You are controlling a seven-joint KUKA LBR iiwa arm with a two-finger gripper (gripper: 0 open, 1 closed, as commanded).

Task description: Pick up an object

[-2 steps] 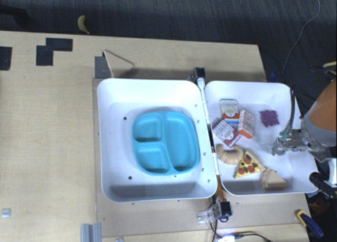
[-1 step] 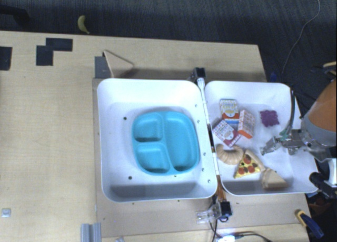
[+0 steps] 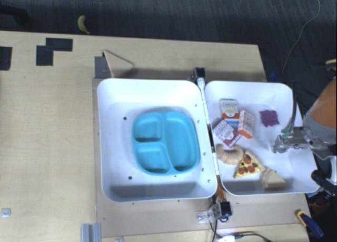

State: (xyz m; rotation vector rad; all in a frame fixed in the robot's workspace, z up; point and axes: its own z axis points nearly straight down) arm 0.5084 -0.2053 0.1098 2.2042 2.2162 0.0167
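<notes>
Bread: we see a tan wedge (image 3: 274, 179) at the right bin's (image 3: 284, 92) front edge, just below the gripper.
Gripper: (image 3: 280, 144) hangs over the right bin's right side, nothing visibly between its fingers; we cannot tell their gap.
Pizza: slice (image 3: 247, 165) left of it, near.
Grapes: purple (image 3: 269, 117), just above-left.
Left bin: (image 3: 113, 130) holds a blue tray (image 3: 165, 142).
</notes>
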